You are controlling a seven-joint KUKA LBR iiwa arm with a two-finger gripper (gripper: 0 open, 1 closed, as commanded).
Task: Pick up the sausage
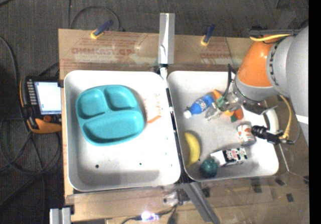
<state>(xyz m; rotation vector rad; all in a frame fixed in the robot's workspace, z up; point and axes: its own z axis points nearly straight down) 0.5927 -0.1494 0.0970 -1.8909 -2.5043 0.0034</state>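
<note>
Sausage (237, 114) lay unlifted just right of the bottle (199, 106) in the right bin (261, 168), gripper (224, 106) low beside it, finger state impossible to tell; grasp and lift remained.

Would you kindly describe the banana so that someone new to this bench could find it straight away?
Look in the right-hand white bin, the one the arm reaches into. Along its left wall, below the blue-and-white bottle, lies the banana, curved and running roughly top to bottom. It is the only plain yellow item, just above a dark green round object.
</note>
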